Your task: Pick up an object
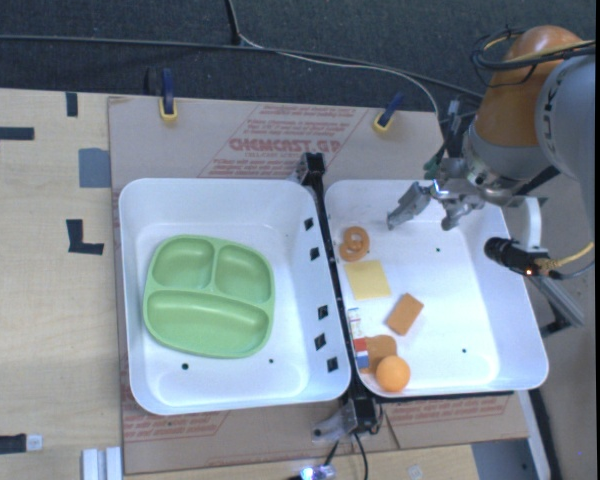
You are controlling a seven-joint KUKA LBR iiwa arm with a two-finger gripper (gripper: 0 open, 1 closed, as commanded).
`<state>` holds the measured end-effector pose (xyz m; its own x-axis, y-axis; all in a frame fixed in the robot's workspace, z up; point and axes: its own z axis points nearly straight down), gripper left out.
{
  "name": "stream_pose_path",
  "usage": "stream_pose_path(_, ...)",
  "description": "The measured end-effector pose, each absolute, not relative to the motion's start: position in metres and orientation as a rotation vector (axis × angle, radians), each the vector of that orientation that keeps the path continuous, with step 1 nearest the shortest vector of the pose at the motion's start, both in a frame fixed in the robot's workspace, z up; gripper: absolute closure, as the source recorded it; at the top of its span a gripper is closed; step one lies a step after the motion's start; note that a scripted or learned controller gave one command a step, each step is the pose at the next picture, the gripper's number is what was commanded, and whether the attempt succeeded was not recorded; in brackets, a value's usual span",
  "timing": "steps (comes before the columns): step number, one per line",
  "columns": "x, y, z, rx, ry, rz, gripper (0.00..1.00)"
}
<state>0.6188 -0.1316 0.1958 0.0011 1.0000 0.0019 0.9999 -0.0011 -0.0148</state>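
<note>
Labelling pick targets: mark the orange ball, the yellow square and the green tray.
orange ball [392, 373], camera view, centre of its top.
yellow square [369, 280], camera view, middle of its flat face.
green tray [209, 318], camera view, floor of its long compartment.

Dark carpet-like floor [100, 8], black cable [280, 50] across it, printed cardboard sheet [270, 143], pale wooden bench [40, 298]
</note>
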Motion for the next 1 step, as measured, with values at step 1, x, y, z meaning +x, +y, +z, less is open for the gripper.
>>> stream_pose_path(1, 0.6219, -0.1314, 0.2033, -2.219, -2.222, 0.002, 0.00)
